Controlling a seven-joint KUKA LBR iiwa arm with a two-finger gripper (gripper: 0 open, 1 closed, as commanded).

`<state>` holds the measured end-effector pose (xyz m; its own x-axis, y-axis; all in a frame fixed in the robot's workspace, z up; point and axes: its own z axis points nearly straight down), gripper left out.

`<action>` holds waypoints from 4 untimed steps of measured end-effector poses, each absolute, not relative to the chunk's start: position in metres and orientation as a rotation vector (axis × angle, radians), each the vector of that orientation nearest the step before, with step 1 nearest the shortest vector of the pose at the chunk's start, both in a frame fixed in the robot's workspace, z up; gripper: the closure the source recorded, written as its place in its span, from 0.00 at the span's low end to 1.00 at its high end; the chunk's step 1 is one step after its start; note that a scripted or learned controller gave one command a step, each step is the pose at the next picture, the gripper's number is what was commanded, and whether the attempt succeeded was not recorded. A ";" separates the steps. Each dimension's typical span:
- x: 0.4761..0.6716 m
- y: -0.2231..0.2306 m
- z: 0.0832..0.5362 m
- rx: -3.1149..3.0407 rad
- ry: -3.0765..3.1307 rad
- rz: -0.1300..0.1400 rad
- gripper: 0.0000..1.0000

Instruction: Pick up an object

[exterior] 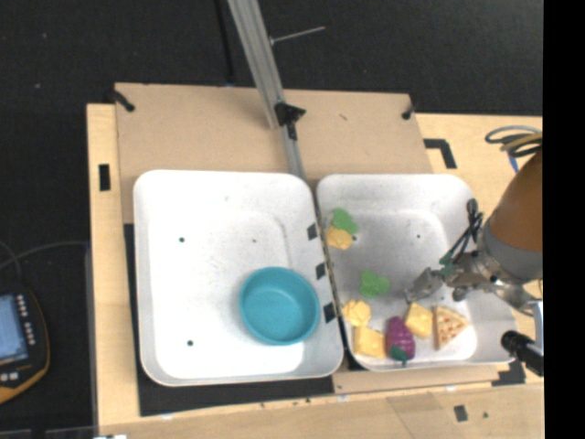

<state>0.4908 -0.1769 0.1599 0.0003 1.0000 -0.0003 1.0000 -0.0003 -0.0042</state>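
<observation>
My pincer (428, 286), its grip state unclear, hovers above the small yellow cheese wedge (419, 319), likely light, rigid plastic, best pinched across its flat sides.

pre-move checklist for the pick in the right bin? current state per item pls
1. Gripper over the right bin: ok.
2. Nothing visible between the fingers yet: ok.
3. Finger opening: cannot tell, too blurred.
4. Nearest targets, yellow block and pizza slice, lie just below the gripper in view: ok.
5. Clutter: purple toy touches the yellow block, so a clean single grasp is doubtful: not ok.
6. Green piece lies apart from the others, an easier alternative: ok.
</observation>
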 end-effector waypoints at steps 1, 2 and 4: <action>0.491 -0.178 0.109 -2.221 -2.220 0.002 0.00; 0.493 -0.178 0.121 -2.230 -2.221 -0.005 1.00; 0.506 -0.187 0.223 -2.222 -2.230 -0.004 1.00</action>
